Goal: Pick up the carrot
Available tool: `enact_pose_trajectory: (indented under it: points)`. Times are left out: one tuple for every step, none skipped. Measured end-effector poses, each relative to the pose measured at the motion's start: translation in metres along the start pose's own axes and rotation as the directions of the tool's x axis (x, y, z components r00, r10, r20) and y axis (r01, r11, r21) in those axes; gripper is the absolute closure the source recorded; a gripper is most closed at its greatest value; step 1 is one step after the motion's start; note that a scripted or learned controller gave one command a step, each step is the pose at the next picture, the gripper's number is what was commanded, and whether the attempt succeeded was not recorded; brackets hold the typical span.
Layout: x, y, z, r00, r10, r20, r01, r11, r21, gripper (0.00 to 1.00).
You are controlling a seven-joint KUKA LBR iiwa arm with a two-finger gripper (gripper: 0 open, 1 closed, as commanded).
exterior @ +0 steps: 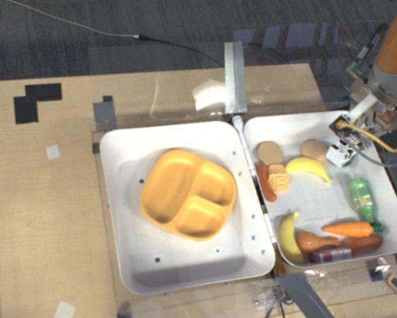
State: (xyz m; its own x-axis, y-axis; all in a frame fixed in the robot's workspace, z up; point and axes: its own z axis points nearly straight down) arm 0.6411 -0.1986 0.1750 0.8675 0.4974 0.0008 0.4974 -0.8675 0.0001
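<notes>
While my gripper (342, 145) hangs on the far side of the green bottle (362, 199), above the back part of the right bin (317, 198), the carrot (349, 229) lies on the near side of that bottle, just beside its lower end. From this angle I cannot tell how far the gripper is open, and I can make out nothing carried in it. So I judge that the task is at its first step, the approach, and the grasp is not yet begun. The carrot rests crosswise on top of a long dark brown piece (337, 247). A banana (288, 236) lies further from the bottle, beyond the carrot's other end. For the next move I must travel over the bottle without touching it and turn the gripper across the carrot's length. Then I must come down on its middle, so that I close on the carrot alone and not on the brown piece under it.
</notes>
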Motion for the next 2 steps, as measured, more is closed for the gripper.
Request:
enact_pose_trajectory:
  points:
    - [-0.011, -0.023, 0.007, 0.978, 0.209, 0.001, -0.209, 0.978, 0.002, 1.0]
    - [0.006, -0.061, -0.005, 0.963, 0.271, -0.001, -0.271, 0.963, 0.002, 1.0]
